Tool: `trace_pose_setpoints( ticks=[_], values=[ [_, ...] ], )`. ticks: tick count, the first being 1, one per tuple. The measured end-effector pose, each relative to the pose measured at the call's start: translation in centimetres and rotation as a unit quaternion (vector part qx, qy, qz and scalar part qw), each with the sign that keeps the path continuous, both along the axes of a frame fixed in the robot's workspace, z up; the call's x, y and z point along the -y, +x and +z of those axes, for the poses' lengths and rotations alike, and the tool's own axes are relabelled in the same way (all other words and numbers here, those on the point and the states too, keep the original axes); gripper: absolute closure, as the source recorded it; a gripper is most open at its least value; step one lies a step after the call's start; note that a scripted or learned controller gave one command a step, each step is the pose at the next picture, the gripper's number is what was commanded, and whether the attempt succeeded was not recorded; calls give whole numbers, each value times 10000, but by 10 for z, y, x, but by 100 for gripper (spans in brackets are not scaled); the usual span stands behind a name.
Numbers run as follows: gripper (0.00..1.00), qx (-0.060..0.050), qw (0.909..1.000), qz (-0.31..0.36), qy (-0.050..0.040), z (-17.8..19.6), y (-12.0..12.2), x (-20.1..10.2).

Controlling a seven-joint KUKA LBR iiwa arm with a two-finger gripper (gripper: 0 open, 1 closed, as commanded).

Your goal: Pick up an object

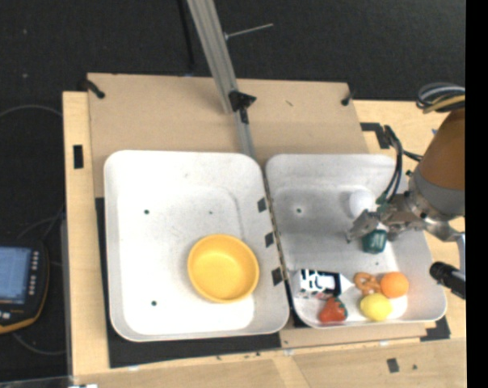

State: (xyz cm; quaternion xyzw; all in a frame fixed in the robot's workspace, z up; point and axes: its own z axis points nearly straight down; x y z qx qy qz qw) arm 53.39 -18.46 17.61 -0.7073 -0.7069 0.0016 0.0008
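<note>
Hand (379, 226) of the grey arm with its orange band hangs over the right white bin (325, 176), reaching in from the right, and a small dark teal object (376, 241) sits right at its fingertips; whether the fingers grip it, or how wide they stand, cannot be told from this slanted view. Just up and left of the hand lies a pale whitish round object (359, 200), hard to make out against the bin floor. Along the bin's near edge lie 5 things close together: a black-and-white patterned block (318, 282), a red strawberry-like toy (333, 310), a yellow lemon-like ball (376, 306), an orange ball (395, 284) and a small orange ring-like piece (365, 280). On the tabletop (187, 111), the left white bin (147, 184) holds a round yellow bowl (222, 267), upright, near its front
</note>
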Motion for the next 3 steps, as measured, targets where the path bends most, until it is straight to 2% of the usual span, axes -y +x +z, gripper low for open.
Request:
trace_pose_setpoints(
  ticks=[1,2,3],
  values=[
    [0,2,10000,-1,-3,-47,2,10],
    [0,10,10000,-7,-5,-77,2,12],
    [100,41,10000,-29,-6,-64,3,12]
  ],
)
